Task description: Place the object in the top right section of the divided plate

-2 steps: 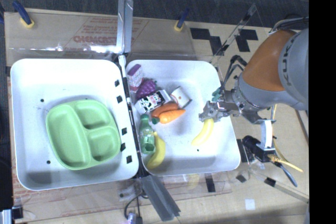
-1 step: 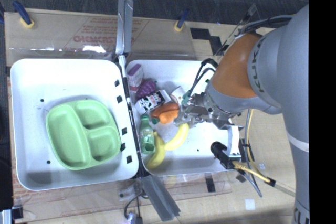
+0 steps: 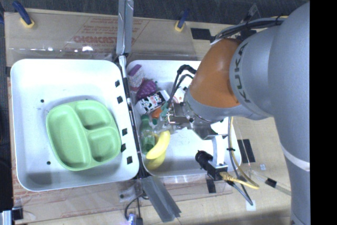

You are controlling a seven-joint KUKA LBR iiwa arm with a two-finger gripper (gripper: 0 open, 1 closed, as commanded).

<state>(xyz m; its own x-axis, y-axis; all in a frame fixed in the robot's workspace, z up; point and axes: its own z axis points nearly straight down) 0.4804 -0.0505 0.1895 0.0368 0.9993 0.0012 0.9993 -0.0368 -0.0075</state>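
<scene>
My gripper (image 3: 169,116) hangs low over the right bin (image 3: 184,166), reaching toward its left wall; whether my jaws are apart or together I cannot tell. Just below them lies a yellow banana (image 3: 159,148), with a green bottle (image 3: 146,133) touching it on its left. Just above and left of my jaws sits a small black-and-white carton (image 3: 151,101), and past it a purple grape bunch (image 3: 142,83). Well to my left, the green divided plate (image 3: 83,135) rests in the left bin (image 3: 31,87).
</scene>
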